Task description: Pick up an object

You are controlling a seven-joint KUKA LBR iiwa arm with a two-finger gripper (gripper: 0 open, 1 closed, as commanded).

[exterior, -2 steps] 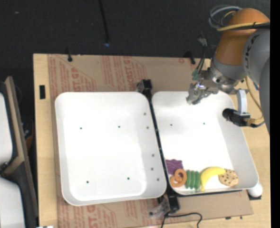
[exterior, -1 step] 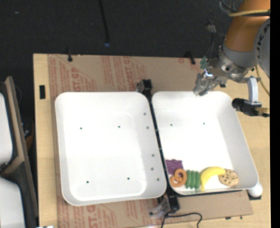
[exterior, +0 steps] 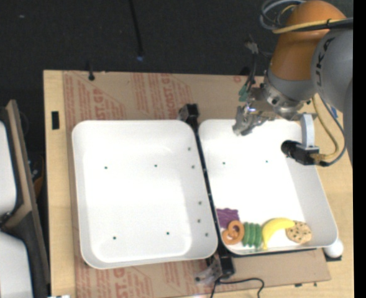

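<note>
Objects to choose from lie in a short row along the near edge of the right bin (exterior: 307, 185): a purple piece (exterior: 227, 215) nearest the wall shared with the left bin (exterior: 133, 148), an orange ring (exterior: 233, 233) touching it, a green ridged piece (exterior: 253, 234), a yellow banana (exterior: 276, 227) and a cookie (exterior: 299, 232) towards the near right corner. They look like small toy foods, so I judge them light and fairly stiff, with smooth surfaces that could slip between narrow tips. The row is packed, each piece touching or just beside its neighbour, and it sits close to the bin's near wall, which leaves little room for a finger on that side. The banana seems the best candidate: it stands highest and its curved body offers a narrow middle to close across, from the far side and the near side. The cookie is flat and may be hard to get under; the ring could be taken across its rim. The gripper (exterior: 246, 124) hangs over the far left corner of the same bin, well apart from the row, with nothing in it; whether it is released or clenched I cannot tell at this size.
</note>
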